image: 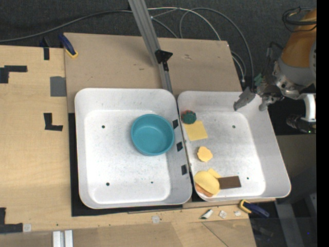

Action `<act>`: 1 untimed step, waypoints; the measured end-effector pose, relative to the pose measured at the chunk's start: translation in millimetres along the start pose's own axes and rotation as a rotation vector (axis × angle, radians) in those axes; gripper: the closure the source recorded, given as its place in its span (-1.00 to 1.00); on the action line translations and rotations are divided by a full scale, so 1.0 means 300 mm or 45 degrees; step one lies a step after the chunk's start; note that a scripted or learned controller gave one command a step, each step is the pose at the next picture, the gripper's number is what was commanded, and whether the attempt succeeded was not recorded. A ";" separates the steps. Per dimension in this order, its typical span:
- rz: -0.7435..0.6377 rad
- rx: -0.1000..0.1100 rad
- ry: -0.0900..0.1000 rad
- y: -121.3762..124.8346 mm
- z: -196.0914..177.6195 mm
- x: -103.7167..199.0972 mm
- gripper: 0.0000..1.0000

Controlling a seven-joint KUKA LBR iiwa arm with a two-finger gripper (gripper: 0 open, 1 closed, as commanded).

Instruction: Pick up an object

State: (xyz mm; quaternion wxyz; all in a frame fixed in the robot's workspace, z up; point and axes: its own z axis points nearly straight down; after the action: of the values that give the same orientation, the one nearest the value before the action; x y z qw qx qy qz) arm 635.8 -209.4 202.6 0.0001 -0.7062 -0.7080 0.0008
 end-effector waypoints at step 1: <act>0.000 0.001 -0.001 0.000 0.000 0.000 -1.00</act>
State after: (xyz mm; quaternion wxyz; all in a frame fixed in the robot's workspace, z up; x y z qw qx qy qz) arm 635.8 -209.5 202.6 0.0002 -0.7063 -0.7079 0.0012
